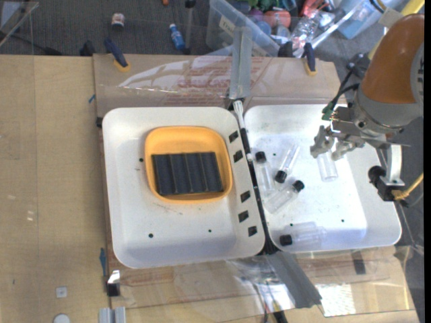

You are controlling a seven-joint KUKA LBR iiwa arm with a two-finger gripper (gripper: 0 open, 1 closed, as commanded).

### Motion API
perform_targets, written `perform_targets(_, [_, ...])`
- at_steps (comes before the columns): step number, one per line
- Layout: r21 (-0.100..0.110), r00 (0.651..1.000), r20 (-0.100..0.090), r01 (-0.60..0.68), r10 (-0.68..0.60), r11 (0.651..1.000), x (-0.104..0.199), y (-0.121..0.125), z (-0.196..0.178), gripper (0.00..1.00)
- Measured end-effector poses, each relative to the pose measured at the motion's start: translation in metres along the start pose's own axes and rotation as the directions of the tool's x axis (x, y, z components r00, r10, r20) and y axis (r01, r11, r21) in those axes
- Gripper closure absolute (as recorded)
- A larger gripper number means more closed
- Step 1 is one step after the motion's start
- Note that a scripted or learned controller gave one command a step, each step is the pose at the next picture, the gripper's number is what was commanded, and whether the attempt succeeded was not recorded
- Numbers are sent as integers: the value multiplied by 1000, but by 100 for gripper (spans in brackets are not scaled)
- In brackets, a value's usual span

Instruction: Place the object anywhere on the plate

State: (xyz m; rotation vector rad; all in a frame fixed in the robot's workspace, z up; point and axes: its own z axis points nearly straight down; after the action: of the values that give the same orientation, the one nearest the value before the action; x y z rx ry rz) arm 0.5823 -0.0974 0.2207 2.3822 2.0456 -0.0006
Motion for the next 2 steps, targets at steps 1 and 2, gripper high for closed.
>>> perform_targets(1, [-2,996,0,84,-84,996,19,38,24,100])
perform_targets(2, [-4,972,0,236,-236,972,44,79,19,100])
